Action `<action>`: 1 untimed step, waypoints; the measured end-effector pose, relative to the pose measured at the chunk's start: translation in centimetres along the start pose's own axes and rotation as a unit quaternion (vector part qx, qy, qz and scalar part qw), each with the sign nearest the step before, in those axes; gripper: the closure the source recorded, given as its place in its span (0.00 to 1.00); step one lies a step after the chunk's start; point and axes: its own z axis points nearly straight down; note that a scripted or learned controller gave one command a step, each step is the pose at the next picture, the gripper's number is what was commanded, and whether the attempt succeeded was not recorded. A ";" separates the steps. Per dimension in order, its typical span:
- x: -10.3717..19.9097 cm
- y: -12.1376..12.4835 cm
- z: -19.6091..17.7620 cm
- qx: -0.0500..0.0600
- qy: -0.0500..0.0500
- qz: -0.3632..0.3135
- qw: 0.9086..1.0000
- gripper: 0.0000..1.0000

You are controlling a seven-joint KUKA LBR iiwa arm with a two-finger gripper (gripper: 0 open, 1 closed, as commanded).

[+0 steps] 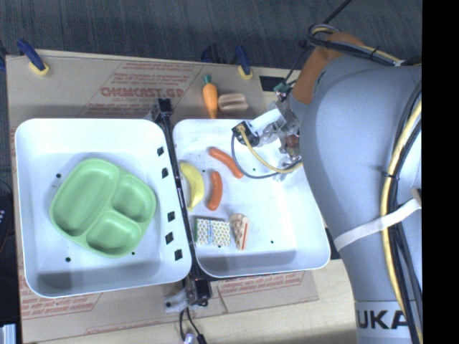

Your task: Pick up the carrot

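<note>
The carrot (209, 99), orange with a green top, lies on the cardboard just behind the far rim of the right bin (301, 253), outside both bins. The gripper (281, 133) hangs over the right bin's far right part, largely covered by the grey arm and yellow cables. It is to the right of the carrot and a little nearer the camera, apart from it.
A small bun-like piece (232, 103) lies right beside the carrot. The right bin holds a banana (191, 183), two sausages (226, 162) (214, 190), a patterned block (212, 231) and a sandwich wedge (239, 232). A green divided plate (104, 206) sits in the left bin (29, 192).
</note>
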 end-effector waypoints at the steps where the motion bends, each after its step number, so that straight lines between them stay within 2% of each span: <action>1: 0.1 -0.2 -1.0 0.003 -0.002 -0.004 1.000 1.00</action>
